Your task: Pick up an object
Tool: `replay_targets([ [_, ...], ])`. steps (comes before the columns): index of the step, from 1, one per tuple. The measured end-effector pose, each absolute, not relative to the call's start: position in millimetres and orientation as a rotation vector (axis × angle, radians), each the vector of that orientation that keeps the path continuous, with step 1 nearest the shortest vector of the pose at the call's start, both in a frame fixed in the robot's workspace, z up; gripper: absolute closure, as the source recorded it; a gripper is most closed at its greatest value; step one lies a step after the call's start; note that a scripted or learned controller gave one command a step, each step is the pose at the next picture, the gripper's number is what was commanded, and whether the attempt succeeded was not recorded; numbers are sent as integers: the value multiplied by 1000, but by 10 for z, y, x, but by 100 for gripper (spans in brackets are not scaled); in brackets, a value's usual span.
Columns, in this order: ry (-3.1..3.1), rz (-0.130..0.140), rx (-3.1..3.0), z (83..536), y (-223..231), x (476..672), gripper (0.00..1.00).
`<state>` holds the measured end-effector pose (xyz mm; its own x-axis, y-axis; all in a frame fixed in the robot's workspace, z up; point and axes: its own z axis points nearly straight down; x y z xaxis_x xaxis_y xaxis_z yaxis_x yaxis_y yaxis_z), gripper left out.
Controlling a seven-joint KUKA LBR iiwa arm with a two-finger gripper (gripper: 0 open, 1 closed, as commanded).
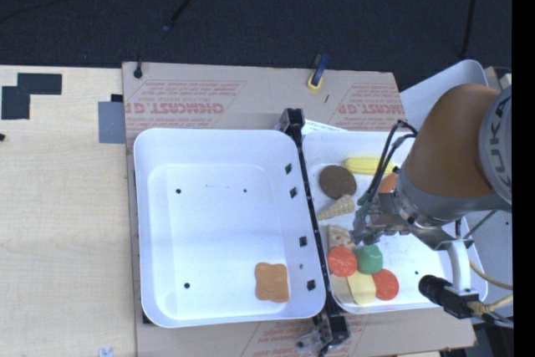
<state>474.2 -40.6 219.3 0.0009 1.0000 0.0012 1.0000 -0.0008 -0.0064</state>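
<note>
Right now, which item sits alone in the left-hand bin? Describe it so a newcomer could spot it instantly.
Start with the left bin, the larger-looking white tray on the cardboard. Go to its near right corner, beside the divider between the bins. The tan toast-like slice lies flat there alone, while every other toy food is piled in the right bin under the gripper.

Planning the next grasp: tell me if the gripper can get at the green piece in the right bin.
Probably yes: the gripper hangs just above the green piece, whose top lies uncovered, though red pieces crowd its sides.

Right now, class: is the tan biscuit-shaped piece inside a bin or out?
Inside: the tan piece lies on the left bin's floor.
</note>
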Motion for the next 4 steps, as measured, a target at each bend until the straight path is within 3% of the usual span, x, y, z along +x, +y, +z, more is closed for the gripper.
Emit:
replay_targets([
  [1,-2229,-3,-2210,1849,635,5472,100],
  [2,-2232,-15,-2217,2948,1416,5829,100],
  [3,-2220,8,-2217,2623,1781,5592,100],
  [4,-2228,-23,-2222,4393,2030,5551,100],
])
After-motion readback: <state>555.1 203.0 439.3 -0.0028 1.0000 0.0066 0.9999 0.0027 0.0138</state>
